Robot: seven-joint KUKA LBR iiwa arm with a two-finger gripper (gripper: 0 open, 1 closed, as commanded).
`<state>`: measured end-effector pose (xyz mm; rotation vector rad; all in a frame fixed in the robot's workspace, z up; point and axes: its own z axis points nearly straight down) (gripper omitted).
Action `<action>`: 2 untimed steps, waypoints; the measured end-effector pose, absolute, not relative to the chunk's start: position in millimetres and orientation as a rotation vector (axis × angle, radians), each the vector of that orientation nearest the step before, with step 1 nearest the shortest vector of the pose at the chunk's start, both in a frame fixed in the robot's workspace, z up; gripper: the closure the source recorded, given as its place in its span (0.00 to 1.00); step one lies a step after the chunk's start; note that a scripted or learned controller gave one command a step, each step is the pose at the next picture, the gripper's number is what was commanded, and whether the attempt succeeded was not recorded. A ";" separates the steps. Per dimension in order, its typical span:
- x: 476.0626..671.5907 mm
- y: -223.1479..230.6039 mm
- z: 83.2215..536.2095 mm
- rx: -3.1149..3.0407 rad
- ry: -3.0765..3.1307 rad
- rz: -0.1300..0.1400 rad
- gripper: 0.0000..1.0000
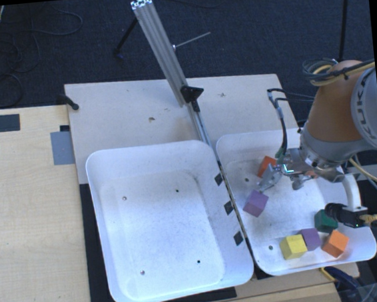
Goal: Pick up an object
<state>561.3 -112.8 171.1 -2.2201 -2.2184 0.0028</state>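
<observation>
The left bin (pixel 112 188) sat beside the right bin (pixel 360 251). In the right one, a purple block (pixel 255 203) lay just at seven o'clock of the gripper (pixel 269 181) — whose grip I could not tell. An orange block (pixel 266 165) sat touching it at twelve. Toward five o'clock, well apart, clustered yellow (pixel 293 246), purple, orange and green blocks.

We see two smooth white plastic bins (pixel 164 285), faintly speckled, on a matt pale wooden board (pixel 127 113) beside light wood-grain bench top (pixel 28 217), a ribbed bare metal rail (pixel 162 49), and matt coloured blocks such as the yellow one (pixel 293 246).
</observation>
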 end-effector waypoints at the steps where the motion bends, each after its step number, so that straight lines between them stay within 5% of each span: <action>1: 635.5 -117.3 130.1 -2.228 -2.225 -0.006 0.00; 2: 576.9 -115.2 91.4 -2.223 -2.220 0.000 0.00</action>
